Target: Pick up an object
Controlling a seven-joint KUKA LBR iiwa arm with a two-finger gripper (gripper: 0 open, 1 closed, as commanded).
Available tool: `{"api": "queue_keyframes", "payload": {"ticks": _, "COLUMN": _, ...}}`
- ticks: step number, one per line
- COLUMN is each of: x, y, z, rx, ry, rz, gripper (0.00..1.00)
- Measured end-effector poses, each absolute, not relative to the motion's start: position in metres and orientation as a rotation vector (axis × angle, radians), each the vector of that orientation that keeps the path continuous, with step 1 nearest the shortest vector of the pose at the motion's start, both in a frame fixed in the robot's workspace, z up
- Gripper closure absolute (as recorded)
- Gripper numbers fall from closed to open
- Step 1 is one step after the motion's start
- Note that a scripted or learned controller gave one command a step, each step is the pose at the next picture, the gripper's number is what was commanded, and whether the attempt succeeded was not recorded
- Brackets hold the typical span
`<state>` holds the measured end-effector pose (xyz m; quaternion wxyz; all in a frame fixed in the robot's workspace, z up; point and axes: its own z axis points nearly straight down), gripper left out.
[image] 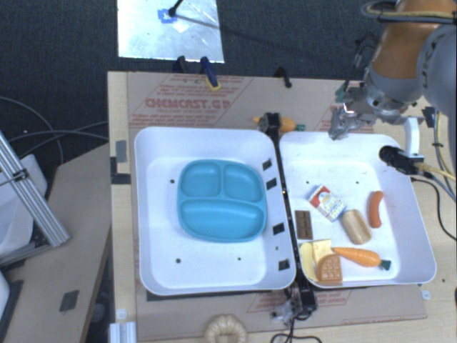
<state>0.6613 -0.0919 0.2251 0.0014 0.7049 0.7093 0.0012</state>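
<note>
The right bin (400,281) holds several toy foods: a small red and white carton (327,203), a bread roll (356,226), a red sausage (375,209), a carrot (358,256), a chocolate bar (303,224), a yellow cheese slice (315,251) and a waffle-like biscuit (330,269). My gripper (341,127) hangs above the far left corner of the right bin, well apart from all the foods. Nothing is seen between its fingers.
The left bin (161,263) holds a blue divided plate (222,199). A shiny metal sheet (170,20) lies beyond the bench. A beige ring (226,329) sits at the bench's front edge. Clamps (209,73) stand at the far edge.
</note>
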Motion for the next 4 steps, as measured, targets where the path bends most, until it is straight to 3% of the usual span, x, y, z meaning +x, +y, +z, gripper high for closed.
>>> {"api": "queue_keyframes", "payload": {"ticks": 1, "x": 0.631, "y": -0.044, "z": 0.215, "rx": 2.214, "ry": 2.231, "rz": 0.0, "gripper": 1.0}}
{"api": "queue_keyframes", "payload": {"ticks": 2, "x": 0.624, "y": -0.014, "z": 0.228, "rx": 2.212, "ry": 2.23, "rz": 0.003, "gripper": 1.0}}
{"api": "queue_keyframes", "payload": {"ticks": 3, "x": 0.609, "y": -0.019, "z": 0.216, "rx": 2.221, "ry": 2.223, "rz": -0.002, "gripper": 1.0}}
{"api": "queue_keyframes", "payload": {"ticks": 4, "x": 0.611, "y": -0.007, "z": 0.219, "rx": 2.215, "ry": 2.227, "rz": 0.002, "gripper": 1.0}}
